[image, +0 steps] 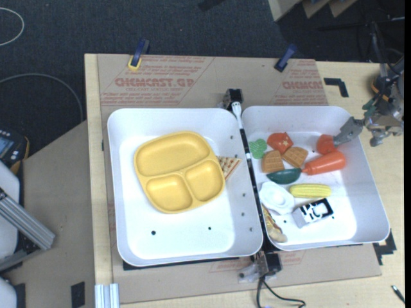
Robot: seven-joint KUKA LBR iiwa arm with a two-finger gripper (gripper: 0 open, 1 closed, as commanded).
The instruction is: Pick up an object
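An orange carrot (324, 164) is lying in the right bin (372, 197), in its far right part, with its long axis running nearly left to right and tilting slightly toward the far side at its right end; which end is the tip cannot be told. Just beyond it, a small red piece (325, 144) is sitting against the carrot's far side. The gripper (349, 131) is hanging just to the right of that red piece, over the far right corner of the bin, slanting down and to the left; whether it is released or clenched cannot be told, and nothing is showing between its tips.

Left of the carrot, a tan bread-like piece (296, 155), another orange-tan piece (272, 162), a red tomato-like piece (279, 140) and a green leafy piece (257, 148) are clustering near the bin's far left side. Nearer, a dark green pod (284, 176) is lying crosswise, and a yellow corn cob (310, 190) is lying with its long axis left to right, just near of the carrot. A white rounded item (277, 197) and a black-and-white box (314, 212) are sitting toward the near edge.

In the left bin (128, 236), a yellow divided plate (179, 171) is resting at a slant, with a waffle-patterned piece (228, 166) touching its right edge. Both bins are sitting side by side on the cardboard-covered surface (192, 79).
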